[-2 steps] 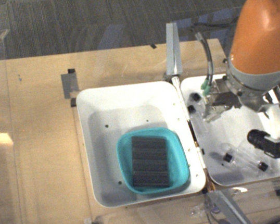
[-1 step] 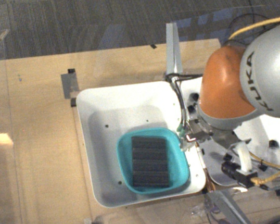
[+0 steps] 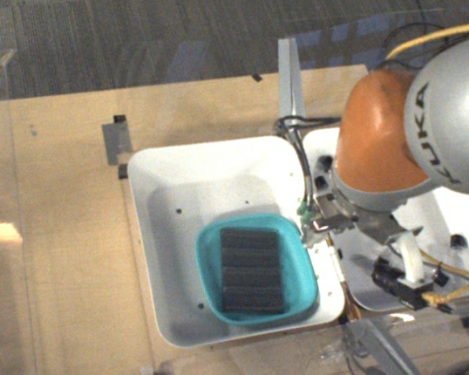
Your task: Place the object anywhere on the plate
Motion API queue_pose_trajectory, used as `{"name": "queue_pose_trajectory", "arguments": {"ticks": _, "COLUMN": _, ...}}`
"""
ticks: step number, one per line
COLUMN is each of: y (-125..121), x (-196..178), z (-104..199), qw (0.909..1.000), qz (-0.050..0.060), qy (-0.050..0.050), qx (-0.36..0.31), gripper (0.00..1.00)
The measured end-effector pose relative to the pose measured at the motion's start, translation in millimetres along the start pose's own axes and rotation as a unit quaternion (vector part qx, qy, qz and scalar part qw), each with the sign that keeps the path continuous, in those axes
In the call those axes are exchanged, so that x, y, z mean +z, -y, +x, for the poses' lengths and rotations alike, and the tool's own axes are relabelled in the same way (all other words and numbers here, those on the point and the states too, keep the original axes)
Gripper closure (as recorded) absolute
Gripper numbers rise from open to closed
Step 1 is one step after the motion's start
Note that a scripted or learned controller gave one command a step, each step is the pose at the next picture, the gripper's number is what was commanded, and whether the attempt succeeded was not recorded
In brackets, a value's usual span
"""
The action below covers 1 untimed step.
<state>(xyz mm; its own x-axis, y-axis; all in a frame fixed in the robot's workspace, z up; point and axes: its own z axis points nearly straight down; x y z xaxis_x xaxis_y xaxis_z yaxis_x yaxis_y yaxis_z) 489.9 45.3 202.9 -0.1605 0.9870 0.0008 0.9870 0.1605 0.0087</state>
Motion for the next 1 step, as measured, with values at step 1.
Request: {"name": "queue_pose_trajectory", "arguments": {"ticks": 1, "y": 0.0, "x": 0.0, "z": 0.1, "qw": 1.0000, "qz": 0.000, "qy": 0.000, "qx": 0.000, "gripper": 0.00}}
